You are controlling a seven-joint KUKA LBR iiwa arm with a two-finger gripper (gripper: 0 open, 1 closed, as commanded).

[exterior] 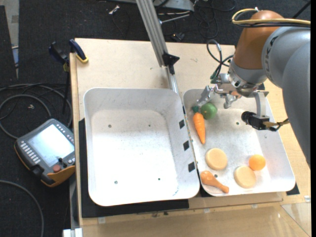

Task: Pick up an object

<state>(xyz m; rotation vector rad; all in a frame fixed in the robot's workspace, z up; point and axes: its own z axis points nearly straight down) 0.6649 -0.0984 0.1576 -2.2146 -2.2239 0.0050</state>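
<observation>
Camera view from above puts the gripper (pixel 216 103) low over the far end of the right bin (pixel 232 137), its two metal fingers (pixel 203 98) spread apart with nothing seen clamped between them. The grey arm (pixel 291 58) with its orange band comes in from the right, above that bin's far corner. Just beside the left finger, touching or nearly so, lies a small green ball (pixel 210 111). Against the ball's near side rests a toy carrot (pixel 199 126), its dark green top toward the gripper and its tip pointing toward the near edge, close along the wall shared with the left bin (pixel 128 142). Further toward the near edge sit a pale round disc (pixel 216 158), a second pale disc (pixel 245 176) with a small orange ball (pixel 256 162) touching its far side, and an orange pear-shaped piece (pixel 213 180) lying tilted by the near left corner. Both bins stand side by side on the pale bench (pixel 123 63). A slanted aluminium post (pixel 153 23) crosses the far side of the bench, a black and yellow clamp (pixel 74 51) grips its far left corner, and a teach pendant (pixel 47 152) lies on the dark floor to the left.
</observation>
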